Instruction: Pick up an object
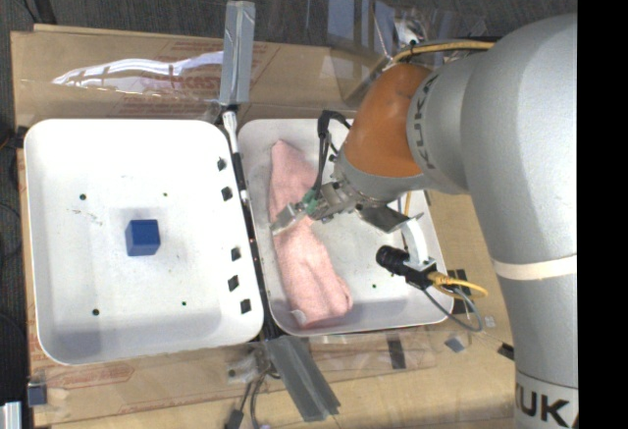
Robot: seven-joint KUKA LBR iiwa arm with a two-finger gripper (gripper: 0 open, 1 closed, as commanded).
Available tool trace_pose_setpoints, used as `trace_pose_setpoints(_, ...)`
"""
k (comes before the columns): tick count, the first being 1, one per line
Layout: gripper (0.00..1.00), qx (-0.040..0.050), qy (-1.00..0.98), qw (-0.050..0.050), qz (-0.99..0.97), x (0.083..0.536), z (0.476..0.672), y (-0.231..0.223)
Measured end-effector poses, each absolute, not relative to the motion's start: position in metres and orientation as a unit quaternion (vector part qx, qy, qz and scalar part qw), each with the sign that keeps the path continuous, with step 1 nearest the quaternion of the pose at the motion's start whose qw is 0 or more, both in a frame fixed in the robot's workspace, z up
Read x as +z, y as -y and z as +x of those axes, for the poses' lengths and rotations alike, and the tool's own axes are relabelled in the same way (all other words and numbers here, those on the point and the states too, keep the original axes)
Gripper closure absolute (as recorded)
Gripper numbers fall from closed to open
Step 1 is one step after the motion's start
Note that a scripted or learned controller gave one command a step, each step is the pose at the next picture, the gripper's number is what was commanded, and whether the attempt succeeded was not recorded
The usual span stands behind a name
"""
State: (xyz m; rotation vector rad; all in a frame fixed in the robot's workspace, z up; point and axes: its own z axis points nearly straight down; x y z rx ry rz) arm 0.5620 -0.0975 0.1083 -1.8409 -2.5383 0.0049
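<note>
Camera view: pink cloth [302, 241] lay lengthwise in the right bin [424, 311], along the wall shared with the left bin [59, 250]. Blue cube [143, 237] sat alone in the left bin, well apart from the cloth. Gripper [294, 213] was low over the cloth's middle, at or just above its surface; whether it was released or clenched could not be told, and no fabric showed between its tips. Judgement: grasp step underway. To do it well, press down into the cloth's thick middle, pinch a fold, then lift straight up, clear of the shared wall.
</note>
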Motion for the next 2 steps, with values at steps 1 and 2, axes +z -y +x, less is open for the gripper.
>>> trace_pose_setpoints(1,0.00,0.0001,0.799,0.000,-0.601,0.192,0.558,0.056)
trace_pose_setpoints(2,0.00,0.0021,0.706,0.003,-0.708,0.094,0.537,0.105)
